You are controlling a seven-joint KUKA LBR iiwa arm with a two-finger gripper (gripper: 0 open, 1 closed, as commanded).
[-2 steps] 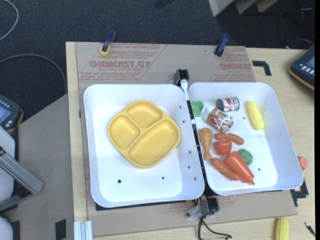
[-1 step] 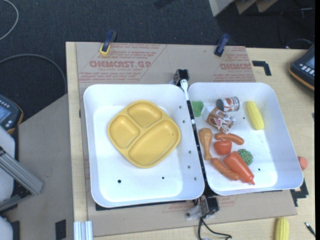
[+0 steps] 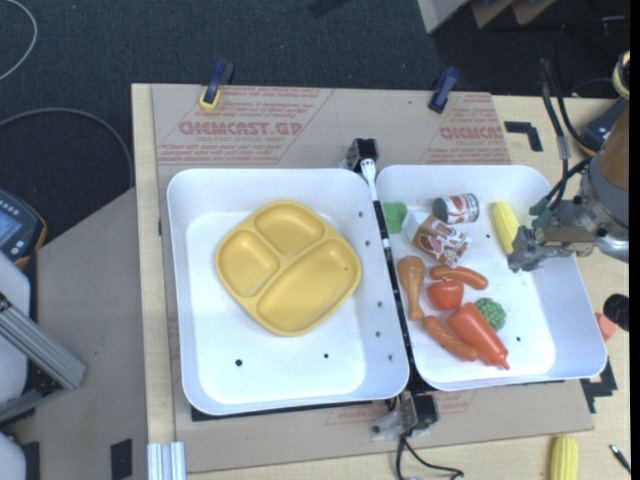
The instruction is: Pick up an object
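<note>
step: approach toy food in right bin | gripper near bin's right edge, just beside corn | jaws: cannot tell how open, nothing seen held | tip: centre over corn, descend straight, close across its narrow width

We see a dark grey carpeted floor around the bench. A brown cardboard sheet printed with red lettering covers the bench top, held at its far edge by a yellow-tipped clamp and a blue clamp. Thin white cables loop over the floor at left.
</note>
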